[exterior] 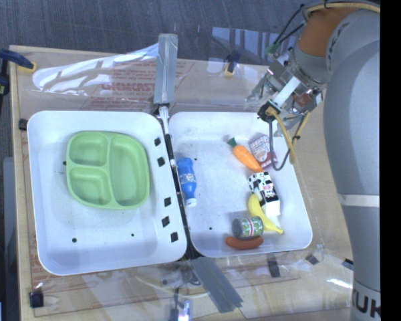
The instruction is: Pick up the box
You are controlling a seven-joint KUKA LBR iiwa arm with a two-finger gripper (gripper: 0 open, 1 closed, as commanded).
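Note:
A small pink and white box [260, 146] lies in the right bin [214, 199], near its back right corner and touching the right side of an orange carrot [244, 154]. My gripper [275, 93] hangs above the back right rim of that bin, up and to the right of the box and apart from it. I see nothing held in it.
In the right bin there are also a blue bottle [186, 180], a black and white cow-patterned carton [265, 189], a banana [260, 214], a can [247, 227] and a sausage [244, 243]. A green divided plate [108, 170] sits in the left bin [47, 233].

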